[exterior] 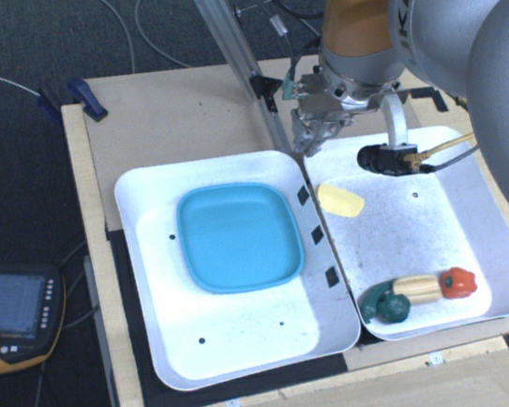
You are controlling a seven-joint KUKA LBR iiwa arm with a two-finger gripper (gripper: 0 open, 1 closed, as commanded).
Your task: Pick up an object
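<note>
A pale yellow object (340, 200) lies in the right bin (483, 211), near its far left corner. At that bin's front edge a green object (385, 305), a tan cylinder (417, 289) and a red object (457, 282) lie in a row, touching. My gripper (312, 134) hangs over the far left corner of the right bin, just behind the yellow object and apart from it. Nothing is visible held in it.
A blue square plate (239, 236) rests in the left bin (154, 289). A metal post (236, 49) rises behind the bins, close to the gripper. A black fitting with a cable (388, 159) hangs off the wrist over the right bin.
</note>
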